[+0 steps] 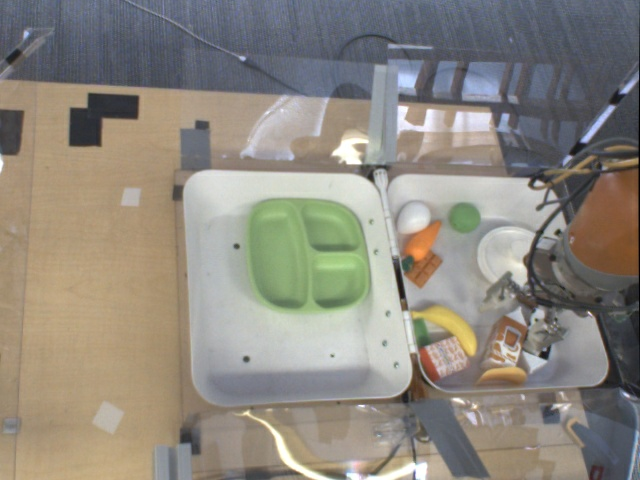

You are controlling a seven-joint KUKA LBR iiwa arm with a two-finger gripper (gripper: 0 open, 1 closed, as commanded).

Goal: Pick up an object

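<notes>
The bench (pixel 90 298) of pale wood spans the view and carries two shallow white bins side by side. The left bin (pixel 215 358) holds a green divided plate (pixel 305 253) with three compartments, its long side running roughly across the view. The right bin (pixel 470 186) holds the clutter. The arm (pixel 605 230) comes in from the right, its orange band large at the edge and partly cut off, with dark cables looping over it. Below the band the gripper (pixel 530 313) hangs over the lower right part of the right bin, its metal parts a tangle in which the fingers' spread cannot be told, nor whether anything lies between them. Just beside it, touching or nearly so, an orange and brown packet (pixel 505 346) stands tilted, its long axis running up and slightly right, its lower end on a tan rounded thing that is hard to identify. A white disc (pixel 500 250) lies partly hidden behind the gripper's body. A banana (pixel 447 321) lies with its long axis sloping down to the right, above a red packet (pixel 447 356). Toward the bin's far side sit a carrot (pixel 424 240) pointing up and right, a white egg (pixel 413 216) touching it, a small brown block (pixel 423 268) and a green ball (pixel 463 217).
</notes>
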